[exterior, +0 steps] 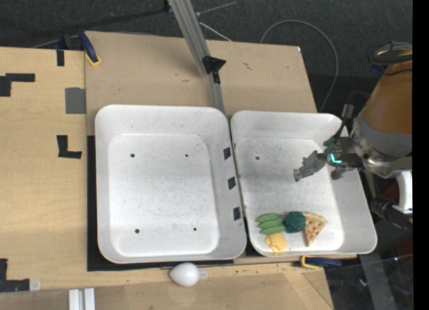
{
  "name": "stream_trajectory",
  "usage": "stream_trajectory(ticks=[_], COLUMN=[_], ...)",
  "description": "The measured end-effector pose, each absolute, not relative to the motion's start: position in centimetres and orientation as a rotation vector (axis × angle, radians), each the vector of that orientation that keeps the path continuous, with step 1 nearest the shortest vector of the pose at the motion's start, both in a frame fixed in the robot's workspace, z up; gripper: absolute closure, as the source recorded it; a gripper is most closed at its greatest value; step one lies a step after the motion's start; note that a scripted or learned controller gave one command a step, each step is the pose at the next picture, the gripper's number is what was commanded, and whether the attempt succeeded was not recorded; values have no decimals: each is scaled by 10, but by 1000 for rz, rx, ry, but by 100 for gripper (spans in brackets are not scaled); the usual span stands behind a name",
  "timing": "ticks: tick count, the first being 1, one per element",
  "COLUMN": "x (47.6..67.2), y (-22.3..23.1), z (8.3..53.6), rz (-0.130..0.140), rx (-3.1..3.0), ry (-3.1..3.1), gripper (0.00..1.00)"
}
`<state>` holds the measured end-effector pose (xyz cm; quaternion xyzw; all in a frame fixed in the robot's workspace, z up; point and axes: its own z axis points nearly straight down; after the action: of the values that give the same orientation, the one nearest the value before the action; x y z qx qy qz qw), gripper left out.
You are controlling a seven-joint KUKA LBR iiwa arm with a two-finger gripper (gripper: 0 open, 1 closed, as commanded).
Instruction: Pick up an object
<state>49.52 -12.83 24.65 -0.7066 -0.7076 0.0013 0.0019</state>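
Several small toy foods lie together near the front of the right bin [285, 124]: a green pod [269, 221], a dark teal lump [293, 221], an orange pizza slice [314, 227] and a yellow piece [276, 241]. My gripper [320, 172] hovers over the right side of that bin, behind the toys and apart from them. Its fingers [307, 168] are spread, with only bare bin floor showing between them. The arm's grey wrist and orange band come in from the right edge.
The left bin [100, 168] sits beside the right one, and dark clips join the two along the shared rim. A white egg-shaped object [184, 274] rests on the bench in front of the left bin. A grey metal bar [191, 23] slants in from the top.
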Motion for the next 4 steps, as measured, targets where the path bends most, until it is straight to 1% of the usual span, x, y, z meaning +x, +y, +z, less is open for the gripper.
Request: stream_trajectory(ticks=[1, 2, 3, 4], x=[496, 492, 499, 499], y=[-128, -129, -123, -123], z=[248, 184, 131, 87], rz=[1, 8, 7, 4], rx=[-2219, -2216, -2216, -2221], ry=[-2222, -2217, -2218, -2222], gripper=[0, 0, 0, 0])
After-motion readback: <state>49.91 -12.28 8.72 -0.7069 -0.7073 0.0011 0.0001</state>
